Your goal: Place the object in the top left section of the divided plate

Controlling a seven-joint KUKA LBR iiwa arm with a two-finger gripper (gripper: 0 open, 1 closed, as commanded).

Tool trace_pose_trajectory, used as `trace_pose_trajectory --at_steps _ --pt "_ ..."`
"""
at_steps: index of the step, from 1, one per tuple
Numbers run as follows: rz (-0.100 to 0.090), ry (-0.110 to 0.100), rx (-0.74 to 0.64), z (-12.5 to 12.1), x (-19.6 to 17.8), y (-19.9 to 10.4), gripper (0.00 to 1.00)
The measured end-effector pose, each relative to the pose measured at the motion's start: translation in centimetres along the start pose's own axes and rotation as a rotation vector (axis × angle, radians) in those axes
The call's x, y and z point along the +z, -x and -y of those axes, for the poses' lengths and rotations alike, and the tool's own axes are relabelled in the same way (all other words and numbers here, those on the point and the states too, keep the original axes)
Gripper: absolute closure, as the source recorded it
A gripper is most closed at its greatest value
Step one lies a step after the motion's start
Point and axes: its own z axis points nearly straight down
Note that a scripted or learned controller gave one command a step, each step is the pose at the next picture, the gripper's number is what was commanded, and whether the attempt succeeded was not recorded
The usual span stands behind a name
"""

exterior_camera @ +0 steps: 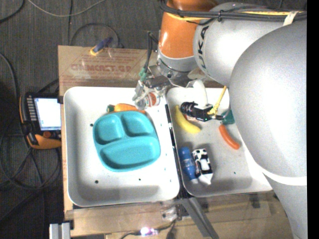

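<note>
Camera view: 1 grey arm (249, 59) is reached in from the right, over 2 white bins (75, 183). In the left bin, the teal divided plate (127, 139) is seen below the gripper (144, 94). An orange object (121, 107) is seen at the plate's upper rim, just left of the gripper; whether it is grasped cannot be told. The top left section lies just below it, with open floor around

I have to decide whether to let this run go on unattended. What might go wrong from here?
Two risks, as I see it. The claw hangs over the left bin's back right corner, above the plate's far edge, so a release here may land beside the plate. An orange item lies against that far edge by the top sections; the claw might nudge it or the plate when descending.
</note>
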Motion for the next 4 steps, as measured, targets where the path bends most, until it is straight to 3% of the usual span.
trace_pose_trajectory --at_steps 1,2,3,4 --pt "-0.003 0.01 0.026 11.3 3.4 3.0 1.0" --pt "-0.002 -0.001 -0.064 6.8 4.0 -8.0 1.0" --pt "0.001 0.002 -0.125 5.9 -1.5 -1.2 1.0" --pt "-0.001 0.0 -0.203 7.5 0.1 -4.8 1.0"
